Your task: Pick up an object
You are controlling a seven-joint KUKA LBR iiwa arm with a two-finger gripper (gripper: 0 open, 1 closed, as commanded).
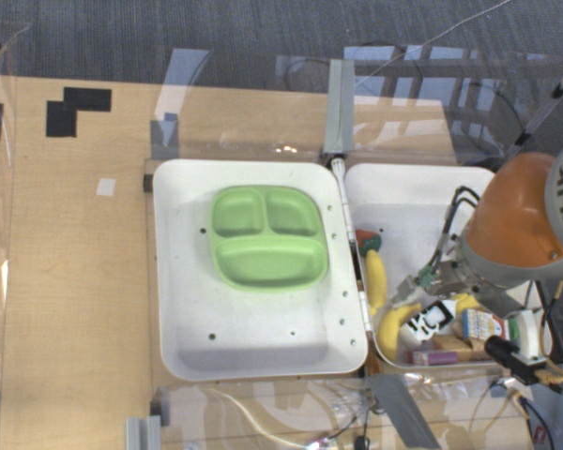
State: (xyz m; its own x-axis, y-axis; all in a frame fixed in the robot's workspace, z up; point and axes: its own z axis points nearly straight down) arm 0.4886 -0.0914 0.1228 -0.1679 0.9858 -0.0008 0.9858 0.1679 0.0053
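Partly legible, black lettering on the arm's [535, 223] grey casing at the right edge reads roughly "KU"; the rest is cut off. A small carton [480, 324] in the right bin [403, 200] carries a colourful printed label, too small to read. Black rectangular marks [75, 109] are set on the wooden bench [66, 279] at upper left, next to a small pale square [106, 187].

Both bins are shallow, white, smooth plastic with rounded corners. The left bin [183, 345] holds a green tray [267, 237], matte plastic, rounded, divided into two small upper compartments and one wide lower compartment; it lies flat near the bin's centre.

The right bin holds a cluster along its left wall and near edge: a yellow banana [376, 279] lying lengthwise beside the left wall, a second banana [394, 322] curving just below it, a small red and green item [369, 243] above the first banana, a black-and-white patterned object [430, 321], the carton, and a brownish block [448, 354] at the near rim. These objects touch or overlap one another.

The arm enters from the right, its orange band rounded and glossy, the wrist tilted downward and to the left over the right bin. Dark cables loop along the wrist. The gripper [430, 279] hangs just above the banana and the patterned object; whether its fingers are apart or together cannot be told, and no object is visibly between them.
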